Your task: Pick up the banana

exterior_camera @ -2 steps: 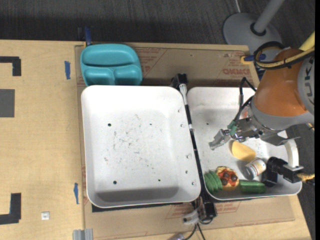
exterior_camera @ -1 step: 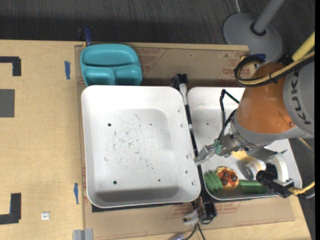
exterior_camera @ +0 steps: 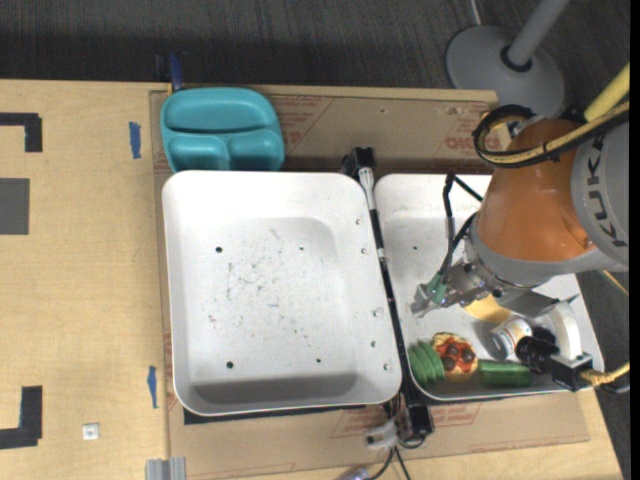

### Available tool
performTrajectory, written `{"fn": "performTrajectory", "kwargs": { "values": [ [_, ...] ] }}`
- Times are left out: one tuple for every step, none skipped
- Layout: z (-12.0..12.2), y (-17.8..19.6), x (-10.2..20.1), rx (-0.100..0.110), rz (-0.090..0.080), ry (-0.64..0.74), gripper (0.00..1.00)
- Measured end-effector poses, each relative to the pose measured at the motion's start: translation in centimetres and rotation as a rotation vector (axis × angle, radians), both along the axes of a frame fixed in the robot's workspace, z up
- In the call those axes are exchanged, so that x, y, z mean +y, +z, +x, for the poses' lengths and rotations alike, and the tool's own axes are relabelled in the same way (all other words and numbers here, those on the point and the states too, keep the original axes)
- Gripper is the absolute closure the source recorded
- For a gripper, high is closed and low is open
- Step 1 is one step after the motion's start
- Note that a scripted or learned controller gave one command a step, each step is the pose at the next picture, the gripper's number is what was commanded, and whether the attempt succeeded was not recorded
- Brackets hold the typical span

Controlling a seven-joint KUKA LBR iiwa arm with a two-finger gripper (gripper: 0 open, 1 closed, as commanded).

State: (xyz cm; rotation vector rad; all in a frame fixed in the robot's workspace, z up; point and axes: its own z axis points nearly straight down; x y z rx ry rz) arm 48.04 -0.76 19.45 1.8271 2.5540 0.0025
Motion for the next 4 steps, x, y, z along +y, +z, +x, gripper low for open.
{"fn": "performTrajectory", "kwargs": {
  "values": [
    [1.0, 7.0, -7.0, -0.003, -0.004, 0.582, 1.00],
    [0.8, -0.5, -0.7, 0.000, -0.001, 0.698, 1.00],
    [0.9, 0.5, -0.7, -0.004, -0.002, 0.697, 1.00],
    [1.1, 1.6, -0.6, -0.009, -0.004, 0.696, 1.00]
  ]
}}
